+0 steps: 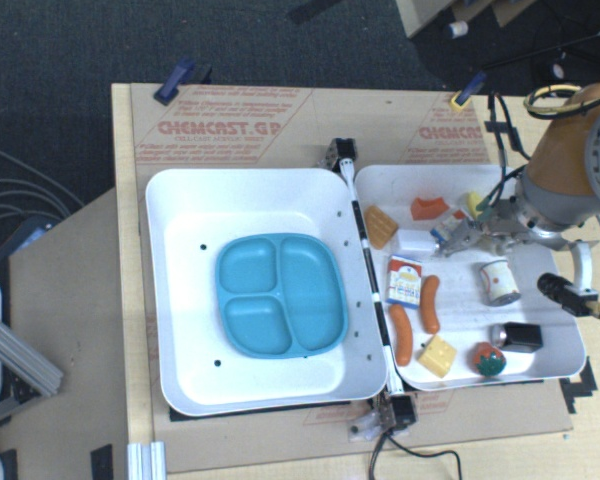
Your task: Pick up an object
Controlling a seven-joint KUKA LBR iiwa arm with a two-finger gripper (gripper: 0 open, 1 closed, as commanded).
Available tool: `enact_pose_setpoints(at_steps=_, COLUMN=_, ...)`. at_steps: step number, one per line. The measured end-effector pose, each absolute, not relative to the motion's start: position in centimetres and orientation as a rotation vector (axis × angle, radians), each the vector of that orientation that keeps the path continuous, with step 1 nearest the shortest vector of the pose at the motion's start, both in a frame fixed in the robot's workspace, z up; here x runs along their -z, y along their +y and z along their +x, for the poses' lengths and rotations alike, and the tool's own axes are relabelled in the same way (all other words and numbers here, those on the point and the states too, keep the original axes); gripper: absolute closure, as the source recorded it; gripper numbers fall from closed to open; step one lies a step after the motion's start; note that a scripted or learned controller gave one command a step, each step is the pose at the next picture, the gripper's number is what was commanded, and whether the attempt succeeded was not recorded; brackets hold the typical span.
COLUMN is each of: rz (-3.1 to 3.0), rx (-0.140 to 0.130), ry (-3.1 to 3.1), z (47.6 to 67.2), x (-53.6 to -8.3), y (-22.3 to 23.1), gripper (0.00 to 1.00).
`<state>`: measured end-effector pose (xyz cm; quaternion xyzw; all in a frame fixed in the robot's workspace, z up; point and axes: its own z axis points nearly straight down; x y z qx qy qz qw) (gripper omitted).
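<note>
Several small toys in the right bin, none yet in the gripper

The right bin carries the candidates: a tan bread wedge, an orange piece, a red-and-white carton, two sausages, a yellow cheese wedge, a small white can, a black block and a red-and-green ball. The left bin holds a blue divided plate.

The gripper sits low over the upper middle of the right bin, just right of the bread wedge and above the carton. Whether its fingers are spread or closed cannot be told; the metal parts blur into a blue-and-white scrap beneath them. Nothing is visibly between them.

Handling, as judged: all pieces look like light, hollow plastic play food, stiff and smooth, likely to skid on the bin floor. The sausages should be pinched across the narrow middle. The carton offers flat parallel sides, the best grip. The can lies on its side and may roll; the ball may squirt out.

Hard to make out: the item under the gripper, a yellow bit behind the wrist, and the arm, cut off at the frame edge.
</note>
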<state>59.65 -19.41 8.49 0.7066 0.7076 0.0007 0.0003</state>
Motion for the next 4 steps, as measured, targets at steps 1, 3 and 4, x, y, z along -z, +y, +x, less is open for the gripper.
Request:
enact_pose_setpoints(at_steps=1, rz=2.229, rx=0.014, ry=2.236, z=66.4, x=-8.4, y=-12.5, gripper=0.0)
enact_pose_setpoints(at_steps=3, rz=2.22, rx=0.0, ry=2.225, z=63.0, x=-18.5, y=-4.7, gripper=1.0)
enact_pose_setpoints(at_steps=4, rz=2.222, rx=0.001, ry=2.224, z=53.6, x=-26.4, y=-2.0, gripper=1.0)
